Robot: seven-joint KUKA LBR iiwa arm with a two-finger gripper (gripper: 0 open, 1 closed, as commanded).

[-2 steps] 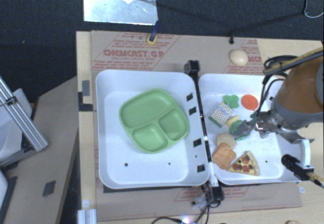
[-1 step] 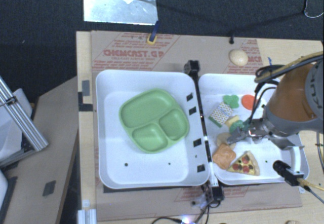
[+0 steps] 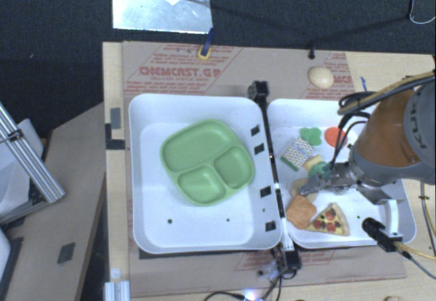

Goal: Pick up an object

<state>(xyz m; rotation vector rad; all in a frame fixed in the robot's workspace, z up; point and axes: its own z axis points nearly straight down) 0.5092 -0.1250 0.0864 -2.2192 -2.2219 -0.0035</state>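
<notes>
- Low in the right shallow white bin (image 3: 286,114), the grey two-finger gripper (image 3: 315,184) hovers over toy food — grip state unclear.
- Nearby: a pizza-slice toy (image 3: 330,219) beside a tan bread piece (image 3: 300,211).

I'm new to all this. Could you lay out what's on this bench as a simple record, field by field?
left bin: holds a green divided plate
right bin: holds toy food, among it a pizza slice, a bread piece, a checkered packet, a green item
gripper: low in the right bin, among the toys
arm: reaches in from the right
</notes>
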